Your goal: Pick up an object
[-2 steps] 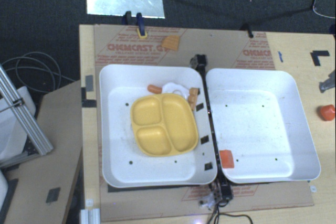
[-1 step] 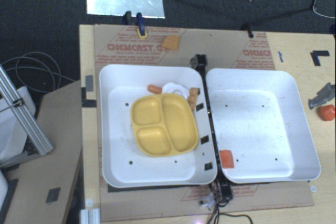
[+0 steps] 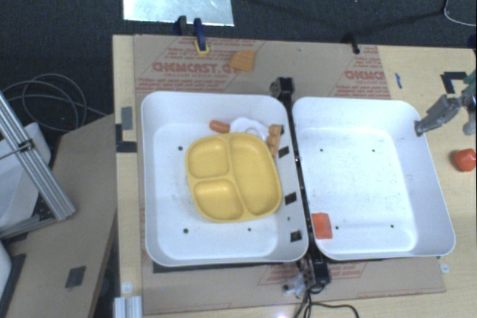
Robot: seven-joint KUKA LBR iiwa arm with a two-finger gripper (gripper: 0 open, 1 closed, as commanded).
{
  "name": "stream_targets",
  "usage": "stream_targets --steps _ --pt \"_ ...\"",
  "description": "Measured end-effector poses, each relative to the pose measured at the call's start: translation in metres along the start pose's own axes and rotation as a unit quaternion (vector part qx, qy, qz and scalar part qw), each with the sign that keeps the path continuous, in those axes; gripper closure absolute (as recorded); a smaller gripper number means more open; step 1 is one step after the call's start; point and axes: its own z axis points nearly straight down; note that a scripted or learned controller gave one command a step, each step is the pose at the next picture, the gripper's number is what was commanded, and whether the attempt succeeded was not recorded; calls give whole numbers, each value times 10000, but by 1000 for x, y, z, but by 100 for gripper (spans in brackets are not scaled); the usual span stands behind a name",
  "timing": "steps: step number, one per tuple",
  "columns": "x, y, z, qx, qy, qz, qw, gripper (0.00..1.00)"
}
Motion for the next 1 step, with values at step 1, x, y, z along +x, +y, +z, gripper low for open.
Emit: stream_targets --steps 1 --pt "-55 1 1 21 -15 70 10000 0"
